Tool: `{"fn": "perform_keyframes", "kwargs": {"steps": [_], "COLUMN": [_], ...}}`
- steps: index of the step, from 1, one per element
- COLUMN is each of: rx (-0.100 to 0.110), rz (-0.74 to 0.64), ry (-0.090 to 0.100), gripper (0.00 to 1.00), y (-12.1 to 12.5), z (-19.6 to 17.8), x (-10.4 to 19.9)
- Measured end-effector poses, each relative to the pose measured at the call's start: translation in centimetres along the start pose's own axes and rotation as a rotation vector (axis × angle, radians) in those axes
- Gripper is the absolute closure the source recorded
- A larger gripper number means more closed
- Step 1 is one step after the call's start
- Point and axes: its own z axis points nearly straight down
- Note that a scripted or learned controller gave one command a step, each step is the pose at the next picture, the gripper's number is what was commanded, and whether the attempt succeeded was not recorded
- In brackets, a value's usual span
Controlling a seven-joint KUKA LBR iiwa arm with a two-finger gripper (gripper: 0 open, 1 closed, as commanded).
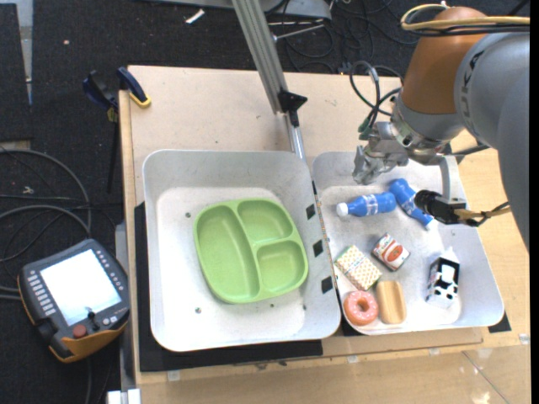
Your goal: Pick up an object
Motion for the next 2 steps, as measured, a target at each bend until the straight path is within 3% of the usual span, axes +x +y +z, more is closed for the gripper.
{"fn": "perform_keyframes", "kwargs": {"steps": [2], "rx": [0.000], "rz": [-0.001], "ry": [0.001], "gripper": [1.00], "y": [2.4], "z": [-0.5], "x": [11.3]}}
